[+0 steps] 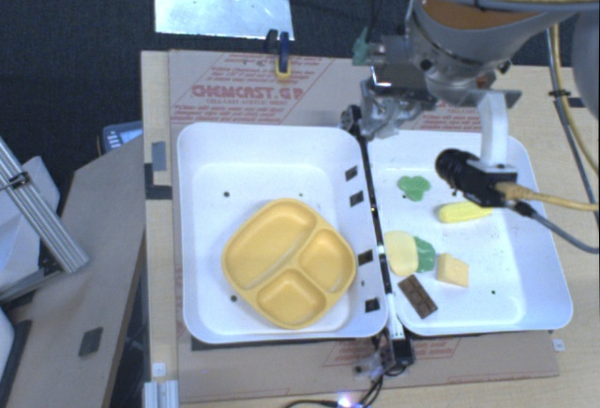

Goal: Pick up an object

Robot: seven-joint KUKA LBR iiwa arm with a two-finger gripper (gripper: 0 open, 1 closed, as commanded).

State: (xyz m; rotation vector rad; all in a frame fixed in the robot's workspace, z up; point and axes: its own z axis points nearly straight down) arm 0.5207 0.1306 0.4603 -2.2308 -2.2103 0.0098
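Observation:
The right bin (pixel 534 289) holds several small toy foods. Among them are a green leafy piece (pixel 412 184), a yellow banana-like piece (pixel 464 211) and a pale yellow round piece (pixel 400 252) lying partly over a green piece (pixel 427 255). A yellow wedge (pixel 453 270) and a brown bar (pixel 417 295) lie near the front. My gripper (pixel 381 118) hangs over the back edge where the two bins meet, above and behind the green leafy piece. I see nothing in it.
The left bin (pixel 211 162) holds a yellow divided plate (pixel 289 261). A black cylinder with a yellow cable (pixel 466 175) hangs off the arm over the right bin's back half. Cardboard (pixel 244 87) lies behind the bins.

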